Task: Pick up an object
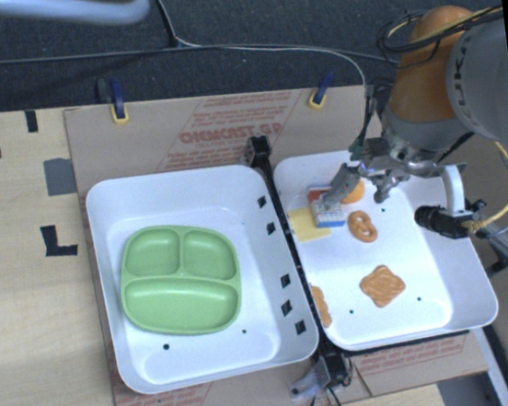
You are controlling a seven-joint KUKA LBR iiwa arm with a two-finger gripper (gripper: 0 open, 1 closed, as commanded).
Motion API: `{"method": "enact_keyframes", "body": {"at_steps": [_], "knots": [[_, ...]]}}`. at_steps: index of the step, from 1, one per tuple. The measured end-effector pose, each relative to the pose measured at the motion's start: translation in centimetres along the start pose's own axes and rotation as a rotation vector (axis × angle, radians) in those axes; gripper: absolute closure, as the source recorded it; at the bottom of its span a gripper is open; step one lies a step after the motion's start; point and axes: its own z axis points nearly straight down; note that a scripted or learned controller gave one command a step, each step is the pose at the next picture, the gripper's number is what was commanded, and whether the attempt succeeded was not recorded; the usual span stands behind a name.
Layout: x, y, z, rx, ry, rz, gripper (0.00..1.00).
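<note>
One fixed camera above the bench (22,274), looking down aslant, both bins in frame

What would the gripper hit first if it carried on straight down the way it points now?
Probably the small pile of items at the right bin's upper left: the gripper hangs over the yellow piece and a blue-edged item. Height above them is unclear.

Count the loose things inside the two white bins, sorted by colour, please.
Green: 1, the divided plate in the left bin.
Orange-brown: 4 in the right bin: pretzel, waffle piece, a piece at the left wall, a round piece by the pincer.
Yellow: 1, a flat slice.
Total: 6
</note>
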Motion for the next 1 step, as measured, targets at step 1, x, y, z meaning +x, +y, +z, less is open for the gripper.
{"method": "enact_keyframes", "body": {"at_steps": [1], "knots": [[0.02, 0.3, -0.88, -0.014, -0.002, -0.003, 0.0]]}}
